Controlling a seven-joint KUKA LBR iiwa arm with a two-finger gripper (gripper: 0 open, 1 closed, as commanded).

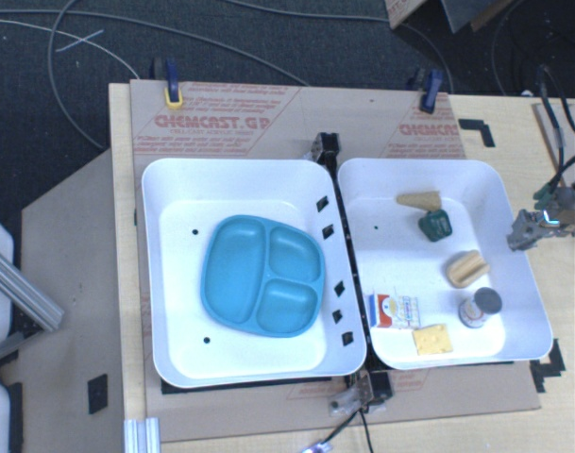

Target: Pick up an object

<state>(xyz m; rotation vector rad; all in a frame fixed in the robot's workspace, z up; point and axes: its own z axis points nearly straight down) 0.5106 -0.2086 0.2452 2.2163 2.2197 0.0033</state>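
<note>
Hand (531,227) just right of bread roll (465,269), apart.

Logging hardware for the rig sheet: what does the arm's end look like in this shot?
Little of it is in frame. The claw at the right edge, beside the right bin, is a small grey metal piece with pale highlights and a teal spot. Dark, thin cables and rods rise above it. No markings are readable at this size.
</note>
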